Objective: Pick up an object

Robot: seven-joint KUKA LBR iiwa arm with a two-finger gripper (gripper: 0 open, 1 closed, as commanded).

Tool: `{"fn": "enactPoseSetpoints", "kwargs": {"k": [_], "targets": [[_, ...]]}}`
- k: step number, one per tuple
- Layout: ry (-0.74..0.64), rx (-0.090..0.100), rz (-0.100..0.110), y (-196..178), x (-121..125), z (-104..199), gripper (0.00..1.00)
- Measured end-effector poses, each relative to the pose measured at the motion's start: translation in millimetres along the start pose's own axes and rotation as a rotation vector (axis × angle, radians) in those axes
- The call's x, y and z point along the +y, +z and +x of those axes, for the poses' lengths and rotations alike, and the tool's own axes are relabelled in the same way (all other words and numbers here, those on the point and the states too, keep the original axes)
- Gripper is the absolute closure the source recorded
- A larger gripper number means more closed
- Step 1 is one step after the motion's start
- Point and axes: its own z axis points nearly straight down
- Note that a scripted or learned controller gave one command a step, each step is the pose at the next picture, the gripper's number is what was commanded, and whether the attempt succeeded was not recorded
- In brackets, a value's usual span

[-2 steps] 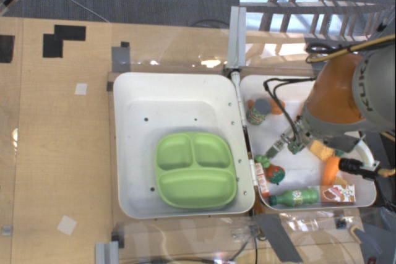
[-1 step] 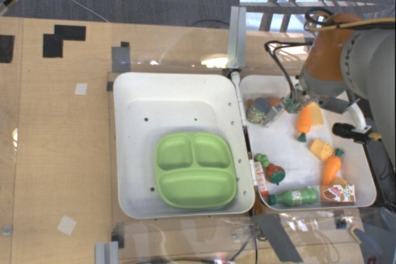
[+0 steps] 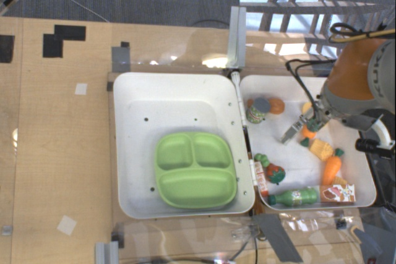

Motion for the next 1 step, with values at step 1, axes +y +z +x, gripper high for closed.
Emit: {"fn": "enactPoseSetpoints", "kwargs": {"k": [1], "targets": [[-0.007,-0.010,-0.008,-13.8,4.9,-2.0,1.00]]}}
